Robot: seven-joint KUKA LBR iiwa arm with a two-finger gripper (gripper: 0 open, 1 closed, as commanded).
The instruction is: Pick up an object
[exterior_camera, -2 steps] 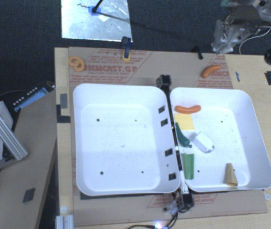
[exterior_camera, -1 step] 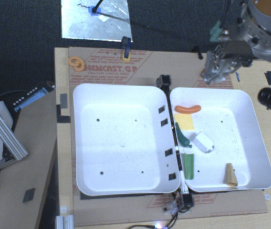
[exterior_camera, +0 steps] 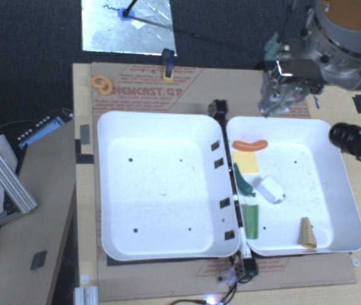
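Gripper (exterior_camera: 281, 93): above right bin's (exterior_camera: 339, 170) far rim; fingers' state cannot be told.
Sausage (exterior_camera: 250, 145): near that rim, by the divider.
Handling: likely light, smooth, rollable; grip across its middle.

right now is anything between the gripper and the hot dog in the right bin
Nothing visible stands between them. The gripper hangs above the far rim of the right bin, and the hot dog lies exposed just inside that rim, apart from the yellow block.
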